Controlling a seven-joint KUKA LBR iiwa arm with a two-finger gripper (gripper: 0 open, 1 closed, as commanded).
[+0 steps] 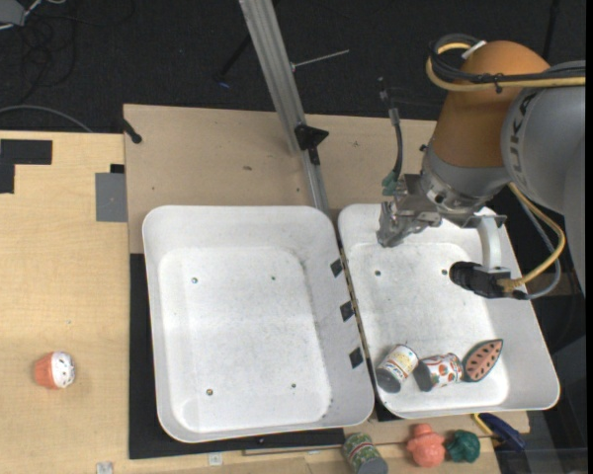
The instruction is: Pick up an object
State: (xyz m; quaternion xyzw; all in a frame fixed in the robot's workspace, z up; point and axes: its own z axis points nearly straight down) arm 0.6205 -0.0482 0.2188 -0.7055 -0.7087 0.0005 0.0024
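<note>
Nearest, at the bottom edge, a dark can [359,452], a pink toy [425,445] and a green toy [463,446] lie on the bench, partly cut off. In the right bin [415,275], along its near wall, sit a can [398,367], a red-and-white can [438,370] and a red leaf-shaped piece [482,358]. The gripper [393,227] hangs over that bin's far-left corner; whether its claw is spread or closed cannot be told. The left bin [237,324] lies beside it. An orange ball [54,370] rests far left.

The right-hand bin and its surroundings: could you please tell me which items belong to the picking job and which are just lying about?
Job:
end effector
small yellow-banded can
red-and-white can
red leaf-shaped piece

Lying about:
orange-and-white ball
pink toy
green toy
</note>
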